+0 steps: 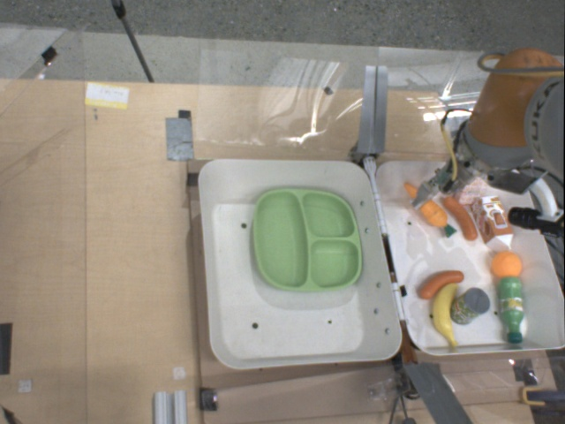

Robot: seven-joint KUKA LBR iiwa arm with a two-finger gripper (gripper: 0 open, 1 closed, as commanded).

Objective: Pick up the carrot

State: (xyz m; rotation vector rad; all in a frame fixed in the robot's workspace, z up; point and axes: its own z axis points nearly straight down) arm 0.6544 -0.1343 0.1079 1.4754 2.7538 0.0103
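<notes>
The gripper point(439, 186) is seen low over the far part of the right bin point(399, 237), below the orange band and grey wrist of the arm point(516, 104). Whether its fingers are open or closed cannot be told at this resolution, and nothing can be confirmed between them.

The carrot point(429, 210) is lying on the bin floor just beneath and beside the gripper tip, its thin end pointing toward the far left corner; contact with the gripper cannot be confirmed.

Just to the right of the carrot, a red sausage point(460, 217) is lying at a slant. Beyond it, a small printed packet point(490, 218) is noted near the arm. Nearer the camera, an orange fruit point(506, 264) is resting above a green bottle point(511, 308). A second red sausage point(440, 282), a banana point(442, 315) and a dark can point(470, 305) are grouped close together at the near side of the bin.

In the left bin point(221, 325), a green divided plate point(306, 238) is lying flat.
</notes>
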